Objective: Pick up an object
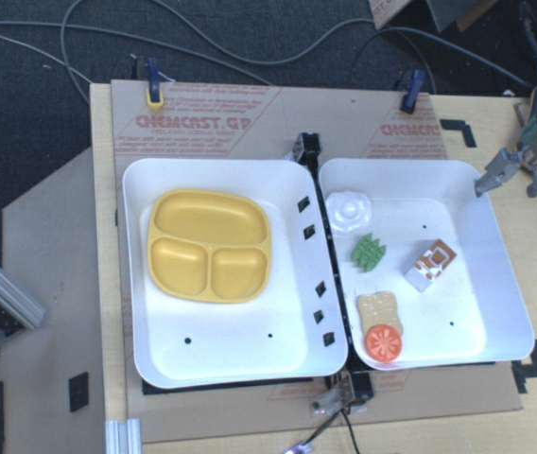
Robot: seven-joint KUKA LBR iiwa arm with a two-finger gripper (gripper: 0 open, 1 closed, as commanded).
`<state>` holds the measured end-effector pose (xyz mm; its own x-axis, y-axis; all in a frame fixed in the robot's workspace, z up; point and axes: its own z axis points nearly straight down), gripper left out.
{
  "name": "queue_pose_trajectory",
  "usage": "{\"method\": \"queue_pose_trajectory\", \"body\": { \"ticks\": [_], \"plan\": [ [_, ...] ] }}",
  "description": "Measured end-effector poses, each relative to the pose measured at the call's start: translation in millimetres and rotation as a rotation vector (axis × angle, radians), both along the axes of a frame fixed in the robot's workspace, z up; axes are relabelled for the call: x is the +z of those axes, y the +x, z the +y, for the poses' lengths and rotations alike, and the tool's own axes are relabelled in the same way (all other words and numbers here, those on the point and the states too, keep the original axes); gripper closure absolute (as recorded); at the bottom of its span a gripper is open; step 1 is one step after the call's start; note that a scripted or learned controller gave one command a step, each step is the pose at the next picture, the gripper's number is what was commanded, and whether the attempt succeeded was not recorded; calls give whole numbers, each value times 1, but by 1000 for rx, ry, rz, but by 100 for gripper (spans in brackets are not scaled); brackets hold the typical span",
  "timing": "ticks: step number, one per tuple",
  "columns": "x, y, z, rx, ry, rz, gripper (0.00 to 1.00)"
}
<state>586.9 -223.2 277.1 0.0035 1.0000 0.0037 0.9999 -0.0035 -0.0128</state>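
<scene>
Five small things lay in the right bin (495, 253), any of them a fair target for the pick. The small brown-and-white block (430, 264) sat nearest the bin's middle, tilted, its long axis running roughly from 1 o'clock to 7 o'clock. At about 9 o'clock from it lay the green leafy piece (370, 252), and at 10 o'clock the white round piece (348, 210), close to the divider. Toward 7 o'clock lay the tan slice (379, 308), with the red round slice (383, 344) touching or overlapping its lower end, near the bin's front rim.

The gripper (495, 173) hung at the right bin's upper right corner, over or just outside the rim, at about 1 o'clock from the block. Whether it was open or closed could not be told at this size, and nothing showed in its hold. The block was therefore the nearest thing, lying toward 7 o'clock from the gripper, with bare bin floor between them.

The block stood well apart from its neighbours and from every wall, so the approach looked open on all sides. The red and tan slices crowded each other and the front rim, which would likely make them harder.

The left bin (287, 339) held a yellow divided plate (210, 245), well apart across the divider. Both bins rested on the tabletop (108, 253).
</scene>
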Motion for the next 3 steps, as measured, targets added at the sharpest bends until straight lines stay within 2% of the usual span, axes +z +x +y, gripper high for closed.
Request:
{"method": "queue_pose_trajectory", "body": {
  "ticks": [1,3],
  "plan": [
    [7,2,1,4,-3,-12,0],
    [-89,-11,11,4,-1,-7,0]
  ]
}}
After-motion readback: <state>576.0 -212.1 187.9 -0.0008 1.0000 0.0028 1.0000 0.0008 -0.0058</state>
